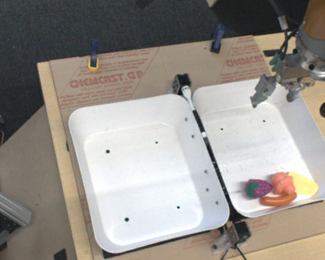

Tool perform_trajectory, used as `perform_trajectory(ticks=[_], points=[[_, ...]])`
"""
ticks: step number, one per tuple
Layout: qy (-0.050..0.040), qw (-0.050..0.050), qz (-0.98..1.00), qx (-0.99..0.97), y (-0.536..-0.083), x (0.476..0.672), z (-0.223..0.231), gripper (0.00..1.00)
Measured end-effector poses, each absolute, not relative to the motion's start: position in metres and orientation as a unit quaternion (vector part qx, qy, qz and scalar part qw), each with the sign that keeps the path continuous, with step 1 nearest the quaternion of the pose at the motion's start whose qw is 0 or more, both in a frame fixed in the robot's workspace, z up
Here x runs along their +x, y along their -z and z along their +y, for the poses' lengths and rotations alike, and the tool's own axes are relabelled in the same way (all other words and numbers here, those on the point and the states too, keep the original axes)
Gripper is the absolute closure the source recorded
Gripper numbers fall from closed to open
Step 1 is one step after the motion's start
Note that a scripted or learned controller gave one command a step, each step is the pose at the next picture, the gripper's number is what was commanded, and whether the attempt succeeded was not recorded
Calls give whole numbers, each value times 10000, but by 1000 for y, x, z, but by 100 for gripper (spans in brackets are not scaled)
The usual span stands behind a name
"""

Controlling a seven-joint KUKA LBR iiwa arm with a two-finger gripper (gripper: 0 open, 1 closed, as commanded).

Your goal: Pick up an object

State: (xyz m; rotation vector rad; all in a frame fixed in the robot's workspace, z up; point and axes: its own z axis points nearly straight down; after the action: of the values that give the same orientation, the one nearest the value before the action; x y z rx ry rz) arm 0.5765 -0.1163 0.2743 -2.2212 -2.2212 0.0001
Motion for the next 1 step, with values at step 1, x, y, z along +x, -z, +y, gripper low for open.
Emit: perform_trajectory(ticks=[1], points=[[3, -16, -7063, -7080, -309, 532, -174, 0]])
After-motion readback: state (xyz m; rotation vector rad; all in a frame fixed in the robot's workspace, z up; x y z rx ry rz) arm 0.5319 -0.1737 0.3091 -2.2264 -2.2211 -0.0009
